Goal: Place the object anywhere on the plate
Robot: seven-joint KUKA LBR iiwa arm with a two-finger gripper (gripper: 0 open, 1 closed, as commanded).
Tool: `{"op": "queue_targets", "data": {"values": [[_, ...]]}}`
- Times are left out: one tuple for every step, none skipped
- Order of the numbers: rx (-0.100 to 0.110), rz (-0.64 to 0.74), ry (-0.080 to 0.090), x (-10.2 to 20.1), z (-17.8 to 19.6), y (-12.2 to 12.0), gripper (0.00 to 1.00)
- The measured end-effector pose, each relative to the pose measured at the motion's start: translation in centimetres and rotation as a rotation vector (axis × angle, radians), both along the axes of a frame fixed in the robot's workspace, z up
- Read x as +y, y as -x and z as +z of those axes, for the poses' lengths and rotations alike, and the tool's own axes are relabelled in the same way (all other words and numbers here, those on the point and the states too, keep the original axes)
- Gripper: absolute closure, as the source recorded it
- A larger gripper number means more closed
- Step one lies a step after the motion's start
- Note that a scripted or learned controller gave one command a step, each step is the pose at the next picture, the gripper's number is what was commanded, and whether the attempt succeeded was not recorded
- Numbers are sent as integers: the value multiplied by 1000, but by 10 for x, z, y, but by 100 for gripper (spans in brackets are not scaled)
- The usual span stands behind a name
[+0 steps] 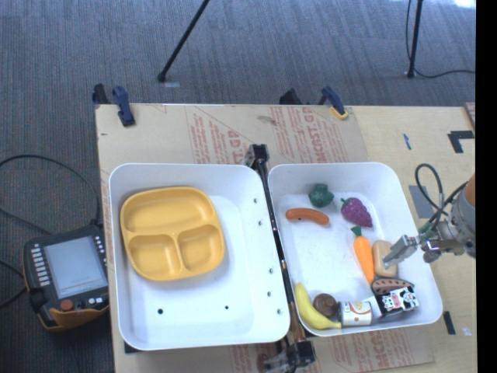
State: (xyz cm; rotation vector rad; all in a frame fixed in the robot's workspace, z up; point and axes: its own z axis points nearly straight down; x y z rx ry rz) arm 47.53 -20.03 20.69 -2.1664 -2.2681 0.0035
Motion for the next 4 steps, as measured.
{"op": "queue_targets", "data": {"values": [[0,0,0,0,0,0,0],[0,0,0,0,0,0,0],[0,0,0,0,0,0,0],[0,0,0,0,0,0,0]]}}
